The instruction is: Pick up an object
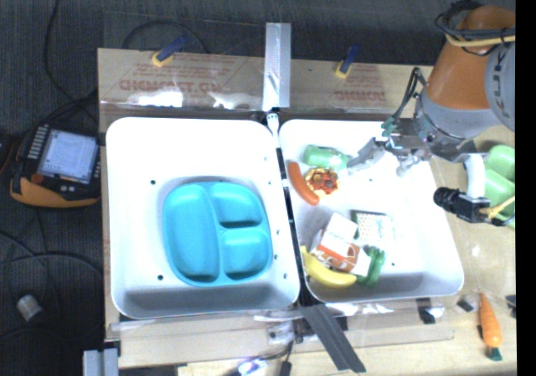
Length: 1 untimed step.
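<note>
Camera view: tool [387,154], grip state indiscernible, just right of green object [322,156] in right bin [435,224].

The things I can pick lie in the right bin [435,224]. A green toy [322,156] sits near the back, at the left. Just in front of it is a small red and yellow toy [322,181], touching a long orange carrot [301,182] by the left wall. Nearer the front, a white and orange box [338,247] lies tilted on a yellow banana [328,275]. A dark speckled card [371,224] and a small green thing [374,266] lie beside the box.
</note>
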Motion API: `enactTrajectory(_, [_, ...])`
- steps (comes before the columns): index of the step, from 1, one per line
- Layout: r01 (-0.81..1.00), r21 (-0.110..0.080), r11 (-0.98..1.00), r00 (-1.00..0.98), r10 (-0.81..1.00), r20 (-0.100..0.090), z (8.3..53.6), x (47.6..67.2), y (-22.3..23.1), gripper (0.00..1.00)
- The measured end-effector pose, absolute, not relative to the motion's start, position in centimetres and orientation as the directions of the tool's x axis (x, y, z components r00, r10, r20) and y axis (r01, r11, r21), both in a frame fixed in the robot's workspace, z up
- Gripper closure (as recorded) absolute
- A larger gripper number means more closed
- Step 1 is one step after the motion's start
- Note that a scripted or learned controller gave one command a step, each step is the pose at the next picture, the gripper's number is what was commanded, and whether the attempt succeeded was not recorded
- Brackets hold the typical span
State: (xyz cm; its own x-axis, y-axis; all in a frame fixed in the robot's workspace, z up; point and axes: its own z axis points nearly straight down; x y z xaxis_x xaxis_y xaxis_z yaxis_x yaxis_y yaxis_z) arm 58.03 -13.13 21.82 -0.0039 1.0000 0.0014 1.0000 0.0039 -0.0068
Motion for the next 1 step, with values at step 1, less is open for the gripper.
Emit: enactTrajectory(1, [0.996,-0.004,0.09,-0.09,0.996,0.002,9.3,53.37,-16.68,0.0])
